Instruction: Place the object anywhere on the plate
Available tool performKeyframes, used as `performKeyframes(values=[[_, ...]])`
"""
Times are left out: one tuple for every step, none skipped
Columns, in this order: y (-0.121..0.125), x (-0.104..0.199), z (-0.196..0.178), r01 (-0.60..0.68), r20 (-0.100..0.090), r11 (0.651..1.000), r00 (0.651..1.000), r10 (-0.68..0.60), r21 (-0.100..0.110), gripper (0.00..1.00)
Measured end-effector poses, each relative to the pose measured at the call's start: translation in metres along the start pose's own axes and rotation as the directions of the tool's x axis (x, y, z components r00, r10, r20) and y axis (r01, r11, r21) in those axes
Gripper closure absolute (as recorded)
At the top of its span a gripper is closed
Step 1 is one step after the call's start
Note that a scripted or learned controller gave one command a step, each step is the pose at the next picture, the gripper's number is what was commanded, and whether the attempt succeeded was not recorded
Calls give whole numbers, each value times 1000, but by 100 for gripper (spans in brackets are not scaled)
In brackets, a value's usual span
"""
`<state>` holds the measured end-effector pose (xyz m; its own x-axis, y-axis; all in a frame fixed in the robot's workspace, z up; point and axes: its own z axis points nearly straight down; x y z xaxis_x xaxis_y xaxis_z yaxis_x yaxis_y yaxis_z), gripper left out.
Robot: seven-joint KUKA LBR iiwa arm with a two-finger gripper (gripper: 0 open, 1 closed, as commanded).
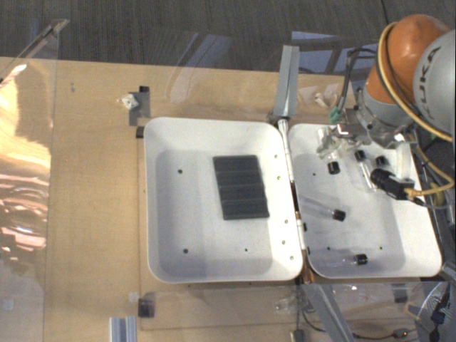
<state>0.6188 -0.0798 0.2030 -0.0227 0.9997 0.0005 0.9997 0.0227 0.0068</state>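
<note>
A dark grey ribbed plate lies flat in the middle of the left bin. Several small clear tubes with black caps lie in the right bin: one near the middle, one by the front wall, one further back. My gripper hangs over the back left part of the right bin, just behind that rear tube. I see nothing held in it.
The grey arm with its orange band reaches in over the right bin's back right corner. A black fitting with a yellow cable hangs below the wrist. A grey post stands behind the two bins' shared wall.
</note>
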Motion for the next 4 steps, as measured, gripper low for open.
performKeyframes(values=[[8,33,-34,-469,2,883,883,469,2,100],[-11,96,18,-683,2,730,730,683,3,100],[19,179,-13,-202,0,979,979,202,3,100],[19,228,43,-733,6,681,681,733,5,100]])
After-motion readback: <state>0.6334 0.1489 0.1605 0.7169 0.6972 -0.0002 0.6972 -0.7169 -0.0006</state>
